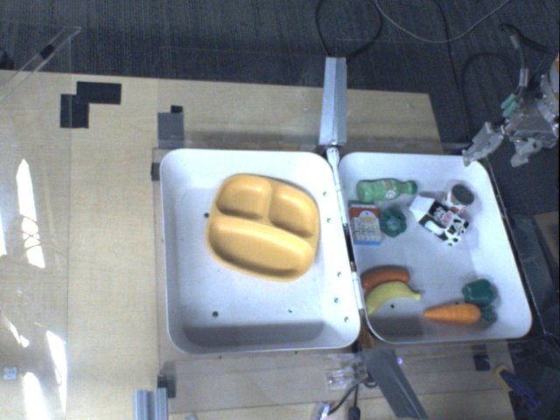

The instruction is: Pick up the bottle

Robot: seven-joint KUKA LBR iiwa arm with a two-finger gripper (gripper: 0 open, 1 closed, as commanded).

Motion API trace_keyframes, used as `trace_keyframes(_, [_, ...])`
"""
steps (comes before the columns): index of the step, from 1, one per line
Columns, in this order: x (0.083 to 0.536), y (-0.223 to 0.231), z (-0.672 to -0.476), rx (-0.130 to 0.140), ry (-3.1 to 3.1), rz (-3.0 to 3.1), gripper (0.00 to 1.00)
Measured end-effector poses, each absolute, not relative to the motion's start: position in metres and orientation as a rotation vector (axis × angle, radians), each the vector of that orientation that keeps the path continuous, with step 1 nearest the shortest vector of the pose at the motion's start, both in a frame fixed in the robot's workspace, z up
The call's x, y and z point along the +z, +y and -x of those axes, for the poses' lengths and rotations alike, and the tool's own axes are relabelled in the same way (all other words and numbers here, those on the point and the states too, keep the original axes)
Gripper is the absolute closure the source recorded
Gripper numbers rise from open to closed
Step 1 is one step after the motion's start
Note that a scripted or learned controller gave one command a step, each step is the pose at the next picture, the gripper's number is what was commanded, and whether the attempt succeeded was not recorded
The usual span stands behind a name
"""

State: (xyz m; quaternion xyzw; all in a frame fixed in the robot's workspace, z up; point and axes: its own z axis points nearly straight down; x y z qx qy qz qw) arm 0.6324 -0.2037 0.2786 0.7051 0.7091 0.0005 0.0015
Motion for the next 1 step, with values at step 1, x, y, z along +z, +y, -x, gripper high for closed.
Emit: trace_keyframes(1, [0.1687, -0.1435, -0.6518, 0.003, 2.549, -1.832, 0.00])
